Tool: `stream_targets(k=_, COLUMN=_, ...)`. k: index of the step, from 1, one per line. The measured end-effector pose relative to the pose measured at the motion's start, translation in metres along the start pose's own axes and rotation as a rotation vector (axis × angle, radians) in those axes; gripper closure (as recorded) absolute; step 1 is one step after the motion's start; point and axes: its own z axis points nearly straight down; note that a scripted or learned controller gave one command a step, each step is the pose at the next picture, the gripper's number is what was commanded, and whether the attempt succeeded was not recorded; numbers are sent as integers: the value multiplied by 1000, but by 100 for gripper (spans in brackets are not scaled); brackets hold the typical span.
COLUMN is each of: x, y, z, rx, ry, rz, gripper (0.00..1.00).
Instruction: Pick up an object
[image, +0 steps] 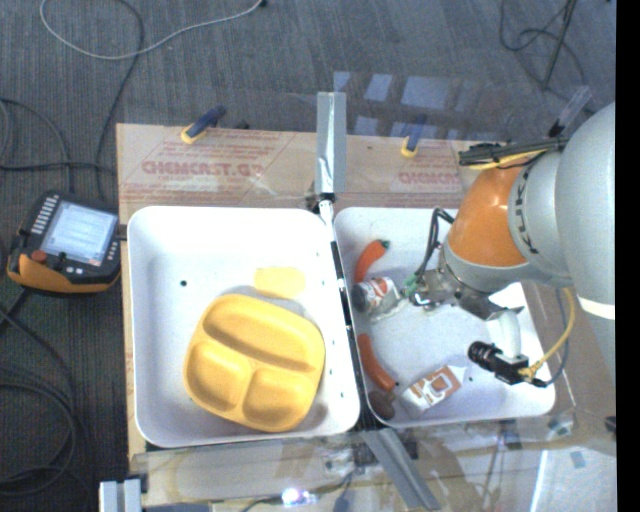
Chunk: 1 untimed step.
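Observation:
My gripper (422, 291) hangs low in the right bin (520, 398), under the arm's orange band. It is just right of a crumpled silvery packet with red print (378, 294), close to it or touching it; I cannot tell which. An orange-red carrot-shaped piece (371, 257) lies above the packet near the bin's left wall. Along that wall, lower down, lies a brown sausage-shaped piece (376, 366). A small orange-and-white box (433, 386) rests near the front edge.
The left bin (160, 270) holds a large yellow divided tray (256, 361) and a pale yellow flat piece (279, 282) behind it. A black fitting with a yellow cable (497, 361) hangs off the arm over the right bin. A handheld pendant (66, 243) lies on the floor at left.

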Motion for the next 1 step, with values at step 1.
stream_targets(k=1, x=-29, y=57, z=2, rx=13, ry=4, rz=6, gripper=0)
